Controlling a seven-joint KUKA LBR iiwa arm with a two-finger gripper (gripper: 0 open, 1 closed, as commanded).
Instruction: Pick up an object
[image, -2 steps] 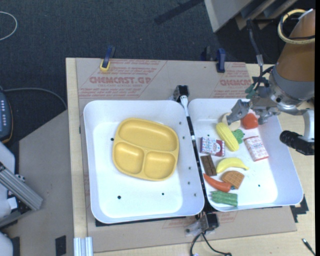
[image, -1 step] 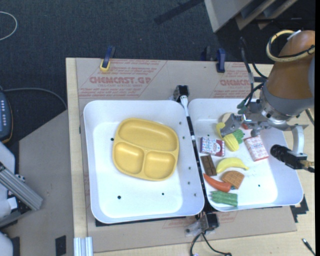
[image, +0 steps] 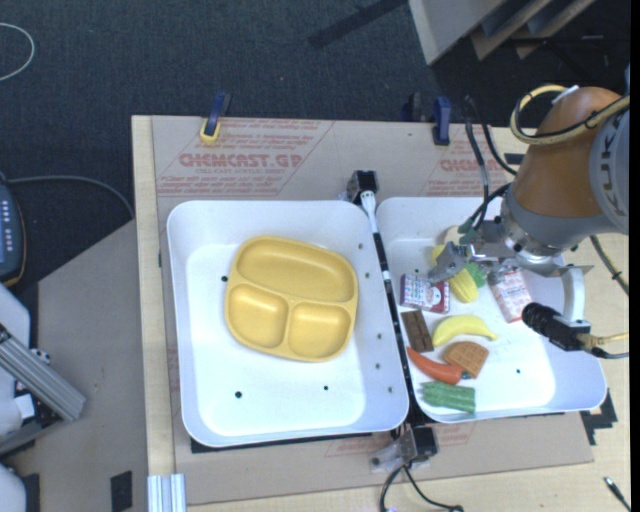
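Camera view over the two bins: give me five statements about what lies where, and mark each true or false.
1. The yellow divided plate lies in the left bin. True.
2. The banana lies on the yellow divided plate. False: it lies in the right bin, beside the brown bar.
3. The green vegetable lies near the front edge of the right bin. True.
4. The end effector hangs over the left bin. False: it is over the right bin, near the small red and white packet.
5. The orange carrot lies at the back of the right bin. False: it lies toward the front, just behind the green vegetable.
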